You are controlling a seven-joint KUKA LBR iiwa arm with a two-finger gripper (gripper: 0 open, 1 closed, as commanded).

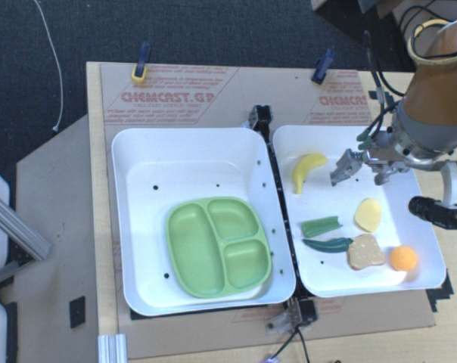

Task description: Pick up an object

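Cardboard-topped bench on dark carpet, two white bins side by side. Left bin bears a green divided plate. Right bin holds the toy food, with the yellow banana as landmark. Gripper hangs just right of the banana, apart from it, nothing between its fingers; whether they are spread cannot be told. Step judged: approach, grasp not yet made. Next move likely calls for shifting left over the banana and descending. Other pieces lie below-right of the banana.

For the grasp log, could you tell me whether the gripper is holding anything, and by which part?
Nothing is held. The gripper hangs over the right bin with its fingers bare, apart from the banana.
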